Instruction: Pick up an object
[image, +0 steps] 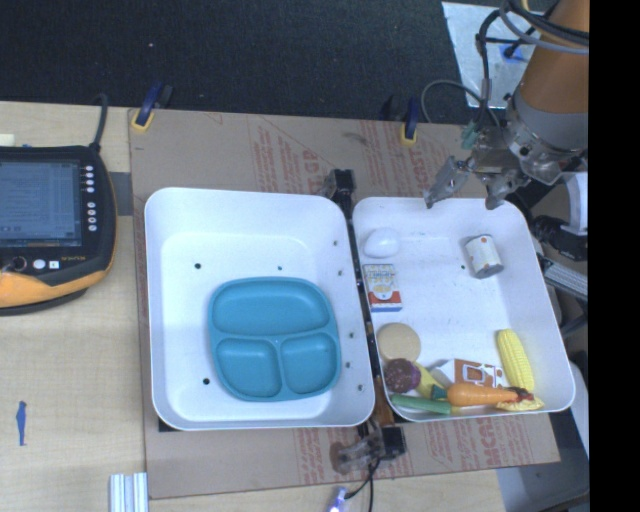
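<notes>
Gripper (464, 190) hangs over the back rim of the right bin (548, 300), fingers spread apart, nothing between them. Nearest candidate is the small can (483, 254), lying on its side in open floor, near the right wall. Risk as I judge it: a round can may roll or squirt out as the fingers close. The front clutter is worse, with corn (515, 361), carrot (478, 396) and neighbours packed together, so a finger could land on two things. The white egg-like piece (381, 242) sits close to the left wall; little room there.
</notes>
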